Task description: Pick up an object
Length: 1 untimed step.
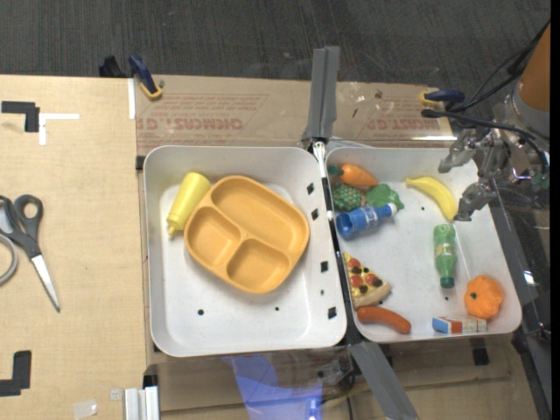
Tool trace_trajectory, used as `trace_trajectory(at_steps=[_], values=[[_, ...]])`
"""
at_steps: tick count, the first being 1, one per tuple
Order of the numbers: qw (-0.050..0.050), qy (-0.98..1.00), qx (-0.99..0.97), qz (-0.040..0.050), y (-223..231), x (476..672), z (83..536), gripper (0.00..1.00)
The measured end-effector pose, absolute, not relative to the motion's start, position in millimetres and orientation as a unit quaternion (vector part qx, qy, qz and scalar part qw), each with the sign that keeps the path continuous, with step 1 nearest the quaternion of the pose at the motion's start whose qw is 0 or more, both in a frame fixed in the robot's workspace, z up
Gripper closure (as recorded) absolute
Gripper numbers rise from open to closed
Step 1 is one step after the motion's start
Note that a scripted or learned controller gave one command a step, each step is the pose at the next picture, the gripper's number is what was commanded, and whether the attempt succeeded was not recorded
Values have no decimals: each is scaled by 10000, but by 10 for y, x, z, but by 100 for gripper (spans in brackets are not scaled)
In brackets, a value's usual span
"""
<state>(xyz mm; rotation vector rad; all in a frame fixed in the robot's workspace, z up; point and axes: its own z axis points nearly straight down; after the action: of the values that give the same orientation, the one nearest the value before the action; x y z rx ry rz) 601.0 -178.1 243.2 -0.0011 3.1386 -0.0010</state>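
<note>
Tool [466, 185] over right bin's [506, 243] far edge, beside banana [436, 194]

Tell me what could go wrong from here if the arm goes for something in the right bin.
The gripper hangs at the right bin's far right edge, near the banana; a descent there might strike the rim. The carrot, blue bottle and a green item are packed together by the left wall, so a grab there could catch two things or jam. The green bottle lies on its side and may roll away.
</note>
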Motion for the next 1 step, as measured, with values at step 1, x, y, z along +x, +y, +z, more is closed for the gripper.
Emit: trace_trajectory(at_steps=[1], values=[[32,9998,-210,-11,-2154,6203,941,0]])
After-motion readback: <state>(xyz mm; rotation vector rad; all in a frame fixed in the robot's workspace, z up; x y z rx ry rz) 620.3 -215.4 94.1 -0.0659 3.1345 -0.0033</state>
